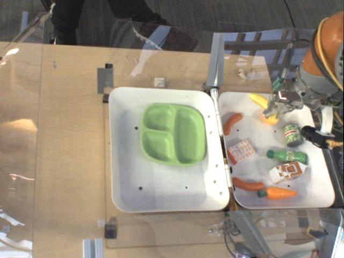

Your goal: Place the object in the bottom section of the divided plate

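A light green divided plate (174,134) lies in the left white bin (123,192), with two small sections on its left and one long section on its right. My gripper (277,108) hangs low over the upper part of the right bin (322,198), directly on top of a yellow banana-shaped toy (259,99). Part of that toy is hidden under the gripper, and a yellow bit shows just below it. The grey arm with its orange band (325,52) comes in from the upper right.
The right bin also holds an orange-red sausage (232,122), a red and white packet (241,150), a green can (292,134), a green bottle (288,156), a small carton (288,171), a second sausage (248,185) and a carrot (278,193).
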